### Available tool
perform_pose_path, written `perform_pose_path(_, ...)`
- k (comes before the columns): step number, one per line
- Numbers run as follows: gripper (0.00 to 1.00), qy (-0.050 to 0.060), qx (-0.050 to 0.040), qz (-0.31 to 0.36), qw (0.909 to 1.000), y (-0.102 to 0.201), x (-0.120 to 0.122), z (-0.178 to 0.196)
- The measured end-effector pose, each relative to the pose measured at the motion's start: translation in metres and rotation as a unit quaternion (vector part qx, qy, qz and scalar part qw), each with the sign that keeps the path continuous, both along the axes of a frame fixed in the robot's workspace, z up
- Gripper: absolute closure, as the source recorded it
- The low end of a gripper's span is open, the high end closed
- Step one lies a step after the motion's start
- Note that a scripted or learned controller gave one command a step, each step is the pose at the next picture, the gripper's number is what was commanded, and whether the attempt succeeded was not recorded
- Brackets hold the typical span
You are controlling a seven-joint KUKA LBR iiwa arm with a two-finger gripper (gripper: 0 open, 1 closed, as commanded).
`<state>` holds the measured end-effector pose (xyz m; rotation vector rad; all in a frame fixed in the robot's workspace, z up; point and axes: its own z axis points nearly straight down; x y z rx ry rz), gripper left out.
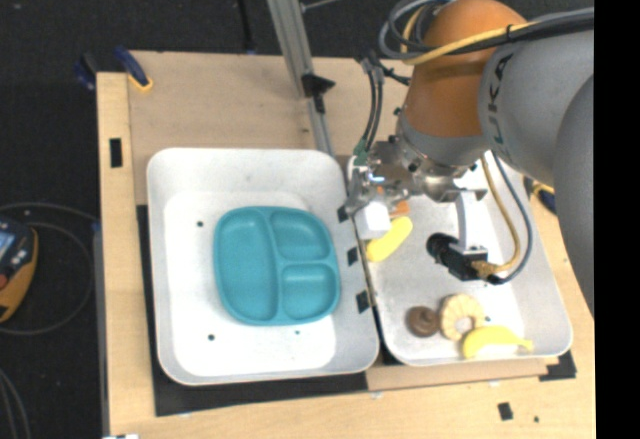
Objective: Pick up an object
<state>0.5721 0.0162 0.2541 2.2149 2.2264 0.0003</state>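
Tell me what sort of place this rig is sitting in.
Probably a robotics lab test bench: a plywood board bears two white bins, toy food such as a yellow banana lies in the right one, and an aluminium mast stands behind.

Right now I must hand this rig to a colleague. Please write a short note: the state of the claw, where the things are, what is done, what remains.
Claw: low over the right bin, at its left edge, just above a yellow banana-shaped toy. Whether it is open or shut cannot be judged.
Things: a brown round piece, a beige toy and a second yellow toy lie at the right bin's front. A teal divided plate lies in the left bin.
Done: nothing is visibly lifted.
Left: grip one thing and raise it.
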Motion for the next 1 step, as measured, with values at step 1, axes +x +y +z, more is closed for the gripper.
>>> perform_pose_path(1, 1.00, 0.000, 0.0007, 0.001, 1.0000, 0.0570, 0.0163, -0.0143)
